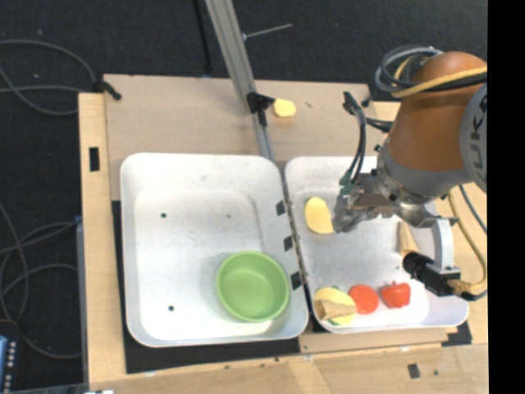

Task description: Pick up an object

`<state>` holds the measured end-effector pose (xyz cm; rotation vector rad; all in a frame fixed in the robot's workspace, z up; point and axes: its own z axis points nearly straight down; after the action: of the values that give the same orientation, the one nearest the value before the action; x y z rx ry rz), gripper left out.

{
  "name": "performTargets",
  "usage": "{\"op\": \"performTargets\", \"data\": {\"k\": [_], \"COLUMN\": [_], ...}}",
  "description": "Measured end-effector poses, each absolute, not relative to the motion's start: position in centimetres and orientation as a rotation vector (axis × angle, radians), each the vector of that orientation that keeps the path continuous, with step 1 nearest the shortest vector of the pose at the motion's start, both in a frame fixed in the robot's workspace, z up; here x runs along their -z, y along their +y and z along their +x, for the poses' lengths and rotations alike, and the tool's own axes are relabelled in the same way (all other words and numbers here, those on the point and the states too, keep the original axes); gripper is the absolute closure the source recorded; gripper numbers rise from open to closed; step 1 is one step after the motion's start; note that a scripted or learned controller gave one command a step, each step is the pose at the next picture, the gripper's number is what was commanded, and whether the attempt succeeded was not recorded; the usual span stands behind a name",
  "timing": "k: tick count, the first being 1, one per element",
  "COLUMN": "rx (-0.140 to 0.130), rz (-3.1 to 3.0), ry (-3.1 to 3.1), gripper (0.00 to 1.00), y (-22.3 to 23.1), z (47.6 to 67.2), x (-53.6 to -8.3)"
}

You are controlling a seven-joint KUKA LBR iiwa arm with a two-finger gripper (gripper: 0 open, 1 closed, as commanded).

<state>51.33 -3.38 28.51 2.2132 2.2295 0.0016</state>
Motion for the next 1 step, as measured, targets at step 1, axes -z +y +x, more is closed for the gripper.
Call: {"op": "performTargets", "data": {"k": [1], "rx": [0.002], "rz": [2.215], "ry": [2.229], "gripper": [1.00], "y": [1.55], "z": [51.58], "x": [-25.88]}}
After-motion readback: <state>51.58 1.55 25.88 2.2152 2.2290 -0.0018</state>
